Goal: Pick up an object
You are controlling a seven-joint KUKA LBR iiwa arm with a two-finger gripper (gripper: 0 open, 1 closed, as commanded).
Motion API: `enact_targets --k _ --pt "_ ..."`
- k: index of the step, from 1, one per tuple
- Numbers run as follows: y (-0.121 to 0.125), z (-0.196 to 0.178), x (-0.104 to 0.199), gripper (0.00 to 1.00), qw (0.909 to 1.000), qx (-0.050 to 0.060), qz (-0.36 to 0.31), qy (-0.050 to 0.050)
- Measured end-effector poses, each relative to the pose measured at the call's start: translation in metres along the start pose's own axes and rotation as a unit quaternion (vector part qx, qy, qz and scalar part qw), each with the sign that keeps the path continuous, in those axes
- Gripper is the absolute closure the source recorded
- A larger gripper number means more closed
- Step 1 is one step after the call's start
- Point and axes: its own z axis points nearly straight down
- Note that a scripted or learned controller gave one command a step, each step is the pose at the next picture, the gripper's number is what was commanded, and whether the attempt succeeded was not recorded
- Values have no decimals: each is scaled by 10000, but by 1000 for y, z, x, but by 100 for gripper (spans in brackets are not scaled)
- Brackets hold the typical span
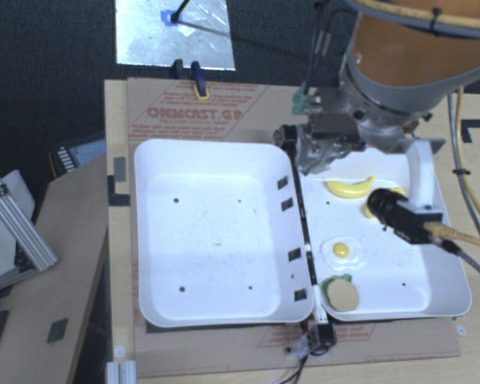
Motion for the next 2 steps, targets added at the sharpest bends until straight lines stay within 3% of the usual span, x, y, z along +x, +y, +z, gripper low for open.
enact_targets --k 1,2 --pt "3 -66 23 100 10000 -69 -14 22" --pt "88 -63 64 100 10000 -64 -16 12"
